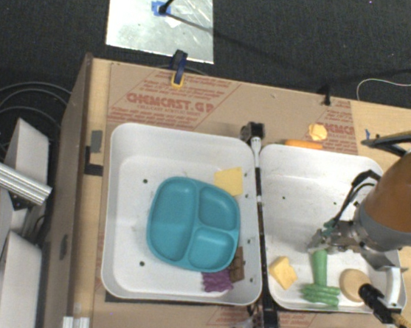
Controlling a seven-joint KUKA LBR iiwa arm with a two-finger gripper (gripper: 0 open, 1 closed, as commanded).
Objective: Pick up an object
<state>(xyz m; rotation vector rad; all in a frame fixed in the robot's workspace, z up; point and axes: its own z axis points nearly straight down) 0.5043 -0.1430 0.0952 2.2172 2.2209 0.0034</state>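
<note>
We locate the gripper (327,241) low in the right bin (301,175), directly above the upper end of a green toy (319,280). We cannot tell its grasp state, because the wrist and cabling mask the tool tip. The green toy lies on the bin floor, its lower end beside a tan round piece (352,284), with a yellow wedge (282,272) near its left. We judge the arm is positioned to take the green toy. In the left bin (124,187), a teal divided plate (194,223) rests beside a yellow block (229,180), with a purple item (215,281) at its lower edge.
</note>
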